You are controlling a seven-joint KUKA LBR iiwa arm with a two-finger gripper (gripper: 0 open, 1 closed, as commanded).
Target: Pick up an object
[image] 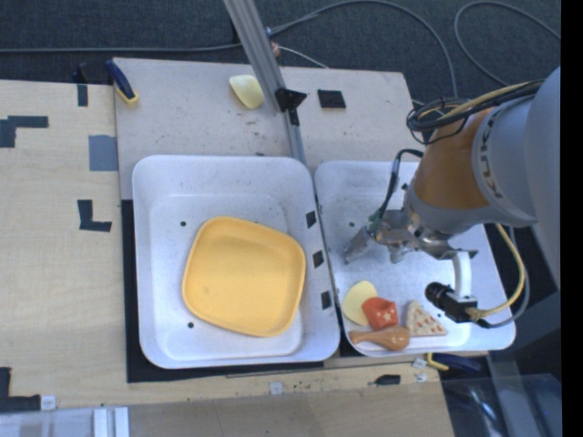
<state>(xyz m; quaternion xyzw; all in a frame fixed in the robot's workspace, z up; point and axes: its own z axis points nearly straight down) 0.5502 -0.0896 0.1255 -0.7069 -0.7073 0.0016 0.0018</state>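
Note:
My gripper (375, 248) hangs over the middle of the right bin (351, 185). Its fingers are open and nothing sits between them. Below it, along the bin's front edge, lie a pale yellow slice (358, 299), a red piece (381, 312), a tan wedge with red dots (424, 320) and a brown spoon-shaped piece (383, 339). The gripper is a short way above these in the view and touches none of them. The orange and grey wrist covers the bin's right side.
A large yellow square plate (244, 276) lies in the left bin (155, 185). On the bench behind the bins, a slanted metal pole (264, 53) rises beside a small yellow object (246, 90). Cables run near the arm on the right.

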